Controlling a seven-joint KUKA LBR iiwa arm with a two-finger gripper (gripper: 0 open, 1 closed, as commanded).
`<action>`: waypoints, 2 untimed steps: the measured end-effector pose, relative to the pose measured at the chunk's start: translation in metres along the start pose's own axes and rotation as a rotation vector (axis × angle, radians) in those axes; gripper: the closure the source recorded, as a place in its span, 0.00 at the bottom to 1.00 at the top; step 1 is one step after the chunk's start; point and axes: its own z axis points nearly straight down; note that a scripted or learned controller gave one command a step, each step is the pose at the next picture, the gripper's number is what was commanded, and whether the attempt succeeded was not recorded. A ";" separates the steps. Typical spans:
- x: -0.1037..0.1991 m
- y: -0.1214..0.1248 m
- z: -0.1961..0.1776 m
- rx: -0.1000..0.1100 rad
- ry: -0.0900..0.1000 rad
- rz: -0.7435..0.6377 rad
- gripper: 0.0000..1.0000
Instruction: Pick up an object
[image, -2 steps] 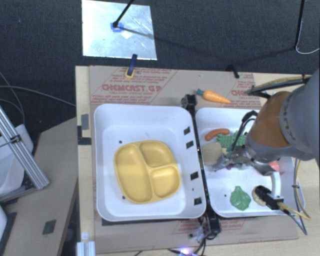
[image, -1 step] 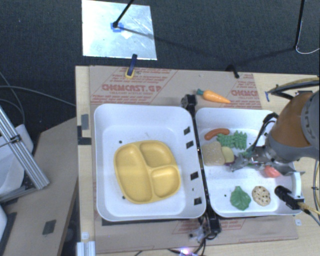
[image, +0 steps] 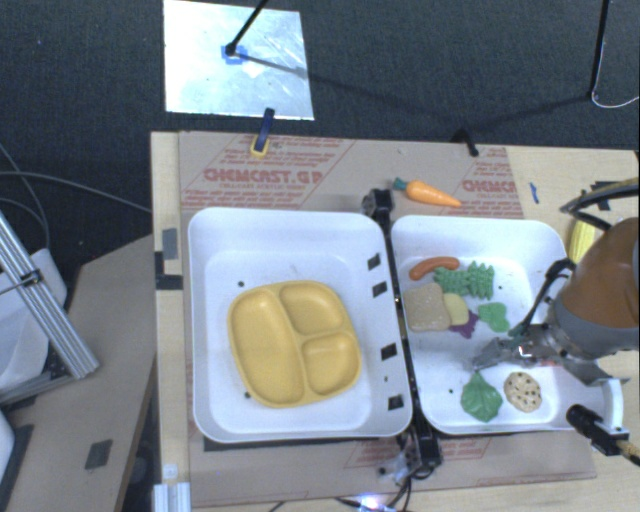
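You are looking down at a slant on the counter (image: 330, 175), and the right bin (image: 545, 240) is the landmark for everything here. The arm (image: 605, 290) is reaching in over that bin's right wall, and the pincer (image: 497, 352) is hanging low over the bin's floor, in its near half. Its grey fingers (image: 488, 355) are showing as a narrow blur, so you cannot tell how wide they are standing, and nothing is visibly sitting between them.

Judging by this, you are in the approach step: the pincer is hovering, no grasp made yet. Closest to it are the cookie (image: 522, 391) and the green leaf (image: 481, 397), both lying toward the bin's near wall, just beside the pincer on its near side. Either looks the likely target; which one you cannot tell.

The cookie is lying flat, round, with no real long axis, so any closing direction should do. The leaf is also lying flat, its longer run going roughly from the bin's near wall toward its middle; closing across that run looks the better bet.

Further into the bin, toward its far wall, are lying the sausage (image: 434, 267), bread slice (image: 427, 307) and frilly lettuce (image: 472, 280). Left of the bin, the yellow tray (image: 293, 342) is sitting in the left bin (image: 215, 250).

The next move calls for shifting toward the near wall, then lowering.
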 end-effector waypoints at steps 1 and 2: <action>-0.005 0.001 -0.011 -0.005 -0.015 0.002 1.00; -0.035 0.061 -0.001 -0.008 -0.021 0.007 1.00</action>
